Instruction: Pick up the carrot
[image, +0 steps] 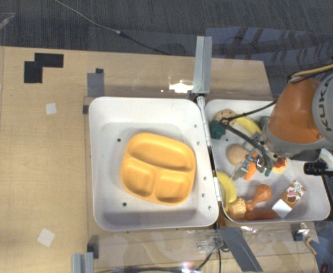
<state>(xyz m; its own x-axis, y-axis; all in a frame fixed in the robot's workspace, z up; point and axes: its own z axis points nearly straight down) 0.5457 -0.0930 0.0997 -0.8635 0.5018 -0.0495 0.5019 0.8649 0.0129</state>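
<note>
Orange carrot (250, 170) sits at my pincer (256, 162); grip state unclear. Approach step: next, close squarely, then lift.

The carrot (250, 172) is a small orange piece, tilted on a slant, in the right of the frame, slightly below mid-height, partly hidden, its lower end showing.
</note>
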